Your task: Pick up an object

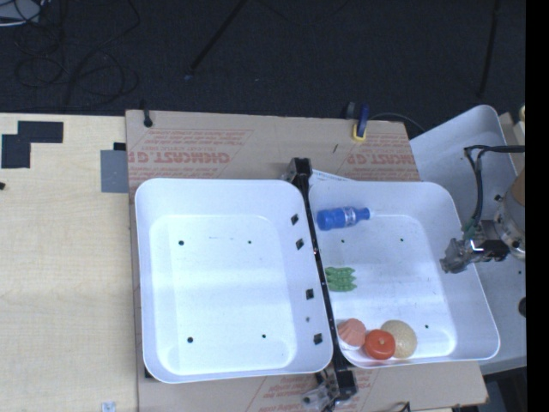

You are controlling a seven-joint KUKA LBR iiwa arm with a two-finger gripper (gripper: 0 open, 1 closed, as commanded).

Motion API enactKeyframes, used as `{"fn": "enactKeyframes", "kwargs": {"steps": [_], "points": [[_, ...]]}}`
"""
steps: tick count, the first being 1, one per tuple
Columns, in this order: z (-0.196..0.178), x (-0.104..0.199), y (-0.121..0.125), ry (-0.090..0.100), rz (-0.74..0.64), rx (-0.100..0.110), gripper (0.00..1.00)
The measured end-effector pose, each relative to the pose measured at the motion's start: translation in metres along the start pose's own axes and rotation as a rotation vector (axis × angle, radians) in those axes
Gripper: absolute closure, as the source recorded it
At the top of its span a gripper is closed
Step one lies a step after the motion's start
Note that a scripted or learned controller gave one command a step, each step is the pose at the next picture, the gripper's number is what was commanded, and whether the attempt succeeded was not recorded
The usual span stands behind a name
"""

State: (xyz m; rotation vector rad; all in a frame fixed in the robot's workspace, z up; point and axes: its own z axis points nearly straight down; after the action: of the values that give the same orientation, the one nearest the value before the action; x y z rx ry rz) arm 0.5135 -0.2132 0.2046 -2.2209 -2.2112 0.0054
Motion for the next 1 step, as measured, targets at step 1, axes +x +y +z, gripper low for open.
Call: {"fn": "enactKeyframes", "kwargs": {"steps": [1], "points": [[-0.0095,-0.0008,-0.0001,0.001,0.001,0.001,1.00]]}}
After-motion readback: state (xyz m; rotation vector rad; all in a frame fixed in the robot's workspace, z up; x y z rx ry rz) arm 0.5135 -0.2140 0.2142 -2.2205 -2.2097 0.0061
